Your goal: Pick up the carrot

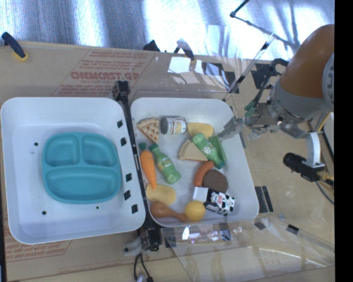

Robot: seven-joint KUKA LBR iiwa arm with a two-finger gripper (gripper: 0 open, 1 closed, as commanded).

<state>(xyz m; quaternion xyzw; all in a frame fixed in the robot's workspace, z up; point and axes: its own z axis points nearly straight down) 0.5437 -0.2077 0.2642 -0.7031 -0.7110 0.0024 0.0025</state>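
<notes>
Sitting side by side are two white bins: the left bin holds one blue plate, and the right bin holds the toy food. The arm is cut off at the right edge. Its gripper is over the right bin's upper right part; I cannot tell how its jaws stand. One carrot lies by that bin's left wall, well apart from the gripper, beside one green bottle.
</notes>
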